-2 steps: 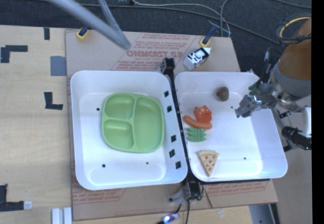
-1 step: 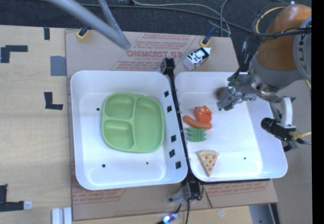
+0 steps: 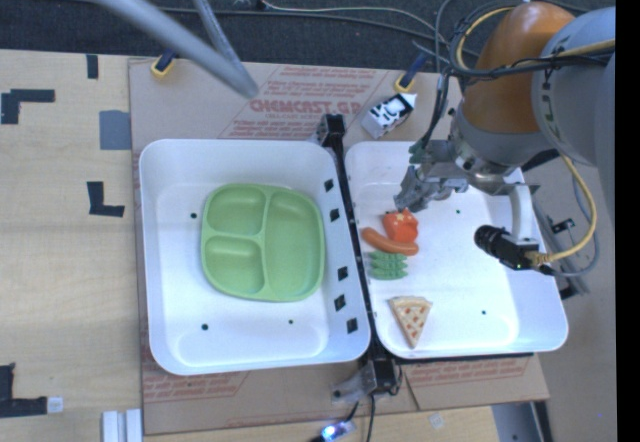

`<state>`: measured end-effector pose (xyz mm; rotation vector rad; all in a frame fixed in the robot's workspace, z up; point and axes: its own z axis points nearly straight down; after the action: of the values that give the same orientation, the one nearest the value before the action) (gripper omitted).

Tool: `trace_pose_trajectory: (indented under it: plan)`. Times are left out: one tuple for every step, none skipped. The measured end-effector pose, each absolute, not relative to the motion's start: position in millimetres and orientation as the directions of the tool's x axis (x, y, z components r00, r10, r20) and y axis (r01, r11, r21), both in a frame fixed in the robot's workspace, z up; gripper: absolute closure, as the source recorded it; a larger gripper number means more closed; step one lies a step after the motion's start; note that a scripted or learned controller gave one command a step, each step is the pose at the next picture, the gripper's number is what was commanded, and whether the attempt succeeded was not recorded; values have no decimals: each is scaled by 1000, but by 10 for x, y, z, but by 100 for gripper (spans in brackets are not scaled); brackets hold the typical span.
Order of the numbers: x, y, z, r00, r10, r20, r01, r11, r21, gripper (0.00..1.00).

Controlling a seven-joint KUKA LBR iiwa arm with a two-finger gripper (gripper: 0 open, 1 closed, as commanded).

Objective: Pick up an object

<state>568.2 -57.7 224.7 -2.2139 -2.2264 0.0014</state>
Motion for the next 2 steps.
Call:
trace_pose_trajectory:
  plan:
    - [5804, -13, 2302, -7, 1000, 1, 1000, 7, -1, 100]
    - [6038, 574, 2329, -7, 1000, 2, 1000, 7, 0, 100]
